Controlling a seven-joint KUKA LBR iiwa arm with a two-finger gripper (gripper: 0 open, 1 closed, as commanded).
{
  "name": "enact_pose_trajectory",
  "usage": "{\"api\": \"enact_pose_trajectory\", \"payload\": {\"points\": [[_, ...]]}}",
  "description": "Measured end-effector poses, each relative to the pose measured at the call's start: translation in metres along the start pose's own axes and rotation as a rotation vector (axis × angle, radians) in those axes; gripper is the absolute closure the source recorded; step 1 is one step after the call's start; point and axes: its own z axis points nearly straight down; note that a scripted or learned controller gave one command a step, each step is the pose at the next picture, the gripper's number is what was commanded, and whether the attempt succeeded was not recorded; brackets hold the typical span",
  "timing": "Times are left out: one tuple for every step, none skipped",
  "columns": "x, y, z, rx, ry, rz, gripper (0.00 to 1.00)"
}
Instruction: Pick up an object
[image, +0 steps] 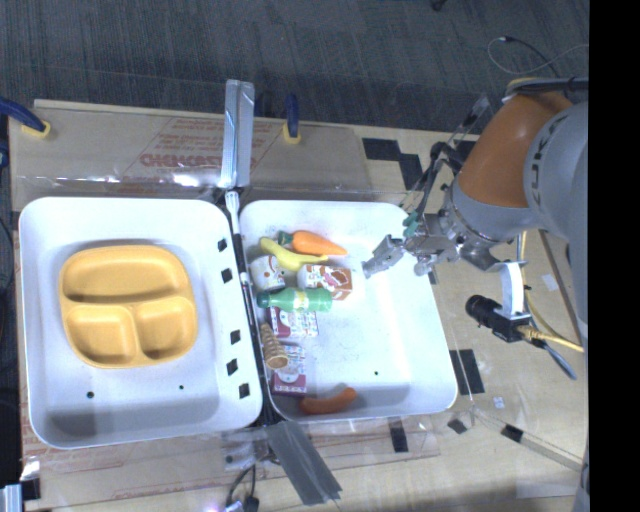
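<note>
Toy food lies along the left side of the right bin (400, 340): an orange carrot (318, 243), a yellow banana (283, 254), a small carton (328, 279), a green bottle (295, 299), a red-and-white packet (293, 323), a brown ridged piece (273, 346) and a sausage (328, 400) near the front wall. My gripper (381, 258) hangs over the right part of that bin, to the right of the carton and apart from it. Nothing shows between its fingers.
The left bin (50, 400) holds a yellow divided tray (128, 303). A metal divider (237, 140) rises between the bins at the back. The arm's orange band (510, 150) and wrist stand over the bench to the right.
</note>
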Motion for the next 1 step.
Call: {"api": "enact_pose_trajectory", "payload": {"points": [[0.0234,0.0785,0.0563,-0.002,0.000,-0.049,0.00]]}}
